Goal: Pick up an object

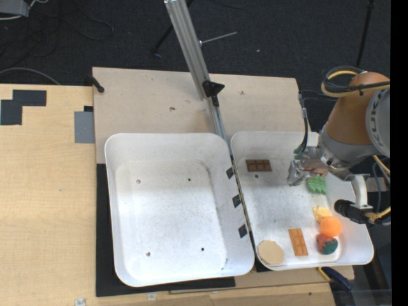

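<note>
My gripper [298,174] hangs low over the right bin [280,203], near its right side, under the grey and orange arm. A green toy [316,185] lies just right of the gripper, touching or nearly touching it. A brown chocolate bar [259,166] lies to its left at the back of the bin. Toward the front right sit a yellow piece [322,213], an orange ball [329,226] and a red and green toy [327,244]. An orange wafer [297,241] and a tan round cookie [272,253] lie at the front.
The left bin [167,209] stands beside the right one, with black clips along the shared wall. A slanted aluminium rail [193,56] rises behind the bins. Cables and a black fitting [354,210] sit at the right edge.
</note>
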`<state>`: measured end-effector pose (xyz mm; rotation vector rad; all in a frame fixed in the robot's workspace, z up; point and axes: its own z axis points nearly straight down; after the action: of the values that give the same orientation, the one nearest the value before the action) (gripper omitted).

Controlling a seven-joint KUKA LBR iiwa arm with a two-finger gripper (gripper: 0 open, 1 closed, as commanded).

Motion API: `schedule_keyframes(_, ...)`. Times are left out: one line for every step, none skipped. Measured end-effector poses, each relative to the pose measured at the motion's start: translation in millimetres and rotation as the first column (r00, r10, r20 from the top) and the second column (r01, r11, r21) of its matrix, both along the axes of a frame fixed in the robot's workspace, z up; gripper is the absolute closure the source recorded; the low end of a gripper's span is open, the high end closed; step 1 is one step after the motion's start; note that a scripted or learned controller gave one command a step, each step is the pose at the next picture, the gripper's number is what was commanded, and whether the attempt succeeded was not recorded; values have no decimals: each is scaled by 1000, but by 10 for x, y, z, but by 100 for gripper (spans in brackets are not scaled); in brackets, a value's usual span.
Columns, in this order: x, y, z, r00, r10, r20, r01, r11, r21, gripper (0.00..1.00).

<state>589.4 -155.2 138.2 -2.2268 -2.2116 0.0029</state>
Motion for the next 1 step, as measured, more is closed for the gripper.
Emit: schedule_keyframes(-66, 37, 473, 1000, 3, 6, -3, 1000, -1, 100)
